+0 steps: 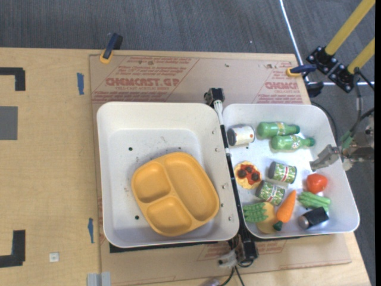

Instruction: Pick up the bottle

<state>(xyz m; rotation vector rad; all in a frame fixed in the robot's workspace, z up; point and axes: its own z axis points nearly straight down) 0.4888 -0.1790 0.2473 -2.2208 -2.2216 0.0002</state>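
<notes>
The right bin (331,121) holds the toy food, and the two green bottles lie in its far half. The upper bottle (276,128) rests on its side, long axis running roughly left to right, cap toward the bin's right wall. The lower bottle (290,142) lies just beside it, nearly parallel, cap also pointing right.

The gripper (329,156) hangs at the right bin's right edge, above the tomato (316,183). Whether the fingers are apart or together cannot be told; nothing shows between them.

From the gripper, the lower bottle lies to the left and slightly toward the bin's far wall, near but apart. Judging by this, the coming move likely calls for a short shift left, closing across the bottle's short width.
</notes>
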